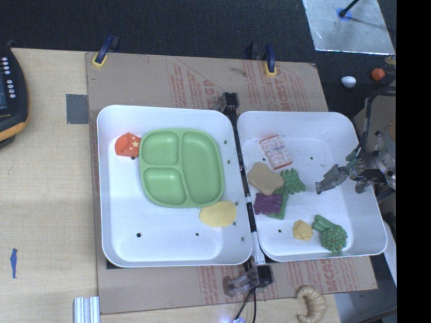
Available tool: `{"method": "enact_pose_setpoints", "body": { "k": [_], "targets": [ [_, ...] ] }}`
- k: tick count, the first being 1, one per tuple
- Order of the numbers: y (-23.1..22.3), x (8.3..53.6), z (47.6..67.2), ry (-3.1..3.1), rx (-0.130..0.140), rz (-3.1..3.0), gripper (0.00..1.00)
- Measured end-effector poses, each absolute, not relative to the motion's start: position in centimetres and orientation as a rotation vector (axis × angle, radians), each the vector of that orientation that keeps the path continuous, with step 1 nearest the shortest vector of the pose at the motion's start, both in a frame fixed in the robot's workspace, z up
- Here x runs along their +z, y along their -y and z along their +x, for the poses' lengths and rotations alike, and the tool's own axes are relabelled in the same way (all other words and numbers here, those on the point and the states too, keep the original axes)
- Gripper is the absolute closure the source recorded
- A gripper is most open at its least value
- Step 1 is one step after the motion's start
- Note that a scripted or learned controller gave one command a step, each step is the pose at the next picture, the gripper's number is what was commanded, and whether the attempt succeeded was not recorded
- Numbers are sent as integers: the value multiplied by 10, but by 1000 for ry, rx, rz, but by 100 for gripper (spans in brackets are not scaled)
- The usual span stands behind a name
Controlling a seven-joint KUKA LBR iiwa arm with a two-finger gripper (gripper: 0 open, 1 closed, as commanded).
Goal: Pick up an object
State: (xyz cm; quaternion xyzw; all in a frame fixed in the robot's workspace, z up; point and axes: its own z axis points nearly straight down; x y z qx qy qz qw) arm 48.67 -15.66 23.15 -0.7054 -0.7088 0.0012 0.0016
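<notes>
Right now I see the left bin (114, 241) holding a green plate (182, 167). My gripper (342, 178) hangs over the right bin (363, 237) with fingers spread, grasping nothing, touching nothing I can make out. Near it lie the tan block (264, 178) and the green toy (330, 233).
</notes>
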Motion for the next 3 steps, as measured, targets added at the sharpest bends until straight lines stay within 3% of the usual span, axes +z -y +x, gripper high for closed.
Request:
{"method": "enact_pose_setpoints", "body": {
  "k": [1,2,3],
  "targets": [
    [102,136,507,2226,9,-2201,0],
    [100,95,558,2231,0,-2216,0],
    [120,95,656,2233,-3,-2220,0]
  ]
}}
